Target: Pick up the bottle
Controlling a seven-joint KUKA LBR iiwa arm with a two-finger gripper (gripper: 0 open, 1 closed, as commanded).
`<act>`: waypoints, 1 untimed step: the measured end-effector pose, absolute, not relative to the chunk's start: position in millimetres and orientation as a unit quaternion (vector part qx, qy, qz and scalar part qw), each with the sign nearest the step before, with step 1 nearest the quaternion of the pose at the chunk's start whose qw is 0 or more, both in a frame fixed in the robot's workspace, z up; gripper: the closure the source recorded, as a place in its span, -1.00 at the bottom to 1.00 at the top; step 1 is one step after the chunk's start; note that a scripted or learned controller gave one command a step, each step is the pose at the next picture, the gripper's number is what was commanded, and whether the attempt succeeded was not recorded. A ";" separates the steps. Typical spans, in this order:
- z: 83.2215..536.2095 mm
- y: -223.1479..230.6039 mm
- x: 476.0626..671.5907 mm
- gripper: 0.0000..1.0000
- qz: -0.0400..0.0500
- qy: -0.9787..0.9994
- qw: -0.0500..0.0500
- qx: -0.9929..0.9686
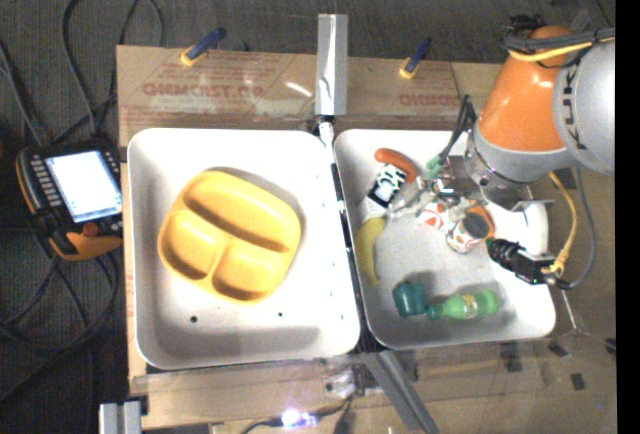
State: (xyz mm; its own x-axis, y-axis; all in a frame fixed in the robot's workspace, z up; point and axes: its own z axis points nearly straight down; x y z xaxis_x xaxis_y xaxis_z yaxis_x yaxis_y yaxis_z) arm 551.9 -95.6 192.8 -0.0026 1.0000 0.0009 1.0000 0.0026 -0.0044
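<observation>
The bottle (462,306) is green with a teal cap. It lies on its side near the front wall of the right bin (520,327), cap pointing left. My gripper (428,196) hangs over the middle of that bin, below the orange band of the arm. It is well behind the bottle and apart from it, among a cluster of small items. Nothing is visibly held in it.
Around the gripper in the right bin lie a red piece (393,160), a black and white item (385,187), an orange and white object (466,228) and a yellow banana (370,248). The left bin (150,322) holds a yellow divided plate (232,234).
</observation>
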 end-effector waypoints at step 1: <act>89.9 -116.3 531.8 -1.00 -0.003 -0.695 -0.004 -0.719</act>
